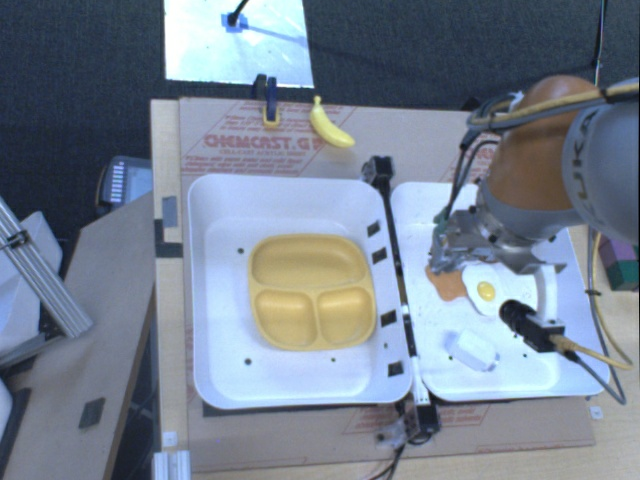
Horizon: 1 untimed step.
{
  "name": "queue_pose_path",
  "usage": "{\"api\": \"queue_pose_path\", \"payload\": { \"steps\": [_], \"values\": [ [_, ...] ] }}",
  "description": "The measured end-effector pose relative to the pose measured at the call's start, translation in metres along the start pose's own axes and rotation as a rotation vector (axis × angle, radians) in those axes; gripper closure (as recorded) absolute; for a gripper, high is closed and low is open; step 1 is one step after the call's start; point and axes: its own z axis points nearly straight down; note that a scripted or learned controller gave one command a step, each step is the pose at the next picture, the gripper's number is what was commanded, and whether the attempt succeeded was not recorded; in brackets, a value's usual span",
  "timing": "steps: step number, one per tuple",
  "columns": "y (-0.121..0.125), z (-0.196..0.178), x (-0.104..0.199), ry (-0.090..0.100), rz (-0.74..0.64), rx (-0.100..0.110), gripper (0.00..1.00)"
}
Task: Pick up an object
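In the right bin (420, 368) lie an orange flat piece (447, 284), a toy fried egg (485, 294) and a small white block (474, 350). My gripper (447, 251) hangs low over the bin's left part, just above the orange piece's upper edge; the wrist hides its tips. A yellow divided plate (307, 291) fills the middle of the left bin (215, 218).
A toy banana (330, 127) lies on the cardboard behind the bins, beside a yellow and black clamp (268, 102). A black clip strip (390, 268) runs along the wall between the two bins. A shiny metal sheet (238, 28) lies at the far back.
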Motion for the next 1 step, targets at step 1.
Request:
{"api": "queue_pose_path", "payload": {
  "steps": [1],
  "values": [
    [0.0166, -0.0018, 0.0423, 0.001, 0.001, 0.0, 1.0]
  ]
}}
